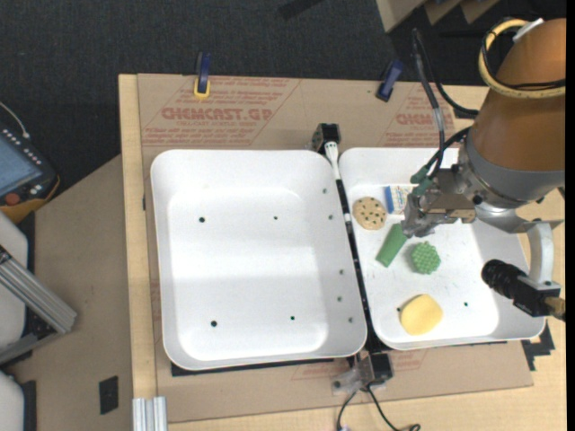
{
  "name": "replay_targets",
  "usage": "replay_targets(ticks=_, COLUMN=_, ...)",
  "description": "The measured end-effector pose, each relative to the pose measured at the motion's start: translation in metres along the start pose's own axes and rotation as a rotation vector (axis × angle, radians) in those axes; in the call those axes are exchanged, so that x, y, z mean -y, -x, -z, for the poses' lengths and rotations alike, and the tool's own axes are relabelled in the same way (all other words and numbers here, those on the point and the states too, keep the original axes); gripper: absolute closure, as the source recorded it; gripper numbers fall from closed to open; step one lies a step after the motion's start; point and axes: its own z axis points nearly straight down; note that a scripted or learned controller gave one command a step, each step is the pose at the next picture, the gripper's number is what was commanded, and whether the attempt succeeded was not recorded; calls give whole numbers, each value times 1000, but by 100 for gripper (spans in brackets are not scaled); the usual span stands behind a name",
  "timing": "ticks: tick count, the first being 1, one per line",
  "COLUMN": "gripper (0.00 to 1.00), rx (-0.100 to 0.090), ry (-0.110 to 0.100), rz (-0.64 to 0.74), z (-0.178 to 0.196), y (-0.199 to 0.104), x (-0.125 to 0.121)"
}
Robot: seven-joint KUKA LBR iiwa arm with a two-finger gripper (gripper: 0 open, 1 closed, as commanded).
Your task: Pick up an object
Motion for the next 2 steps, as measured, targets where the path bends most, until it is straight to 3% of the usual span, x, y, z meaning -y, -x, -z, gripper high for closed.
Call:
replay_targets(ticks=1, gripper=100, rx=3, ry=-13, rz=-15, z=-73, y=67, x=3)
replay_targets(ticks=2, gripper=100, rx=0, ry=3, rz=0, z=-7, y=8, x=-10)
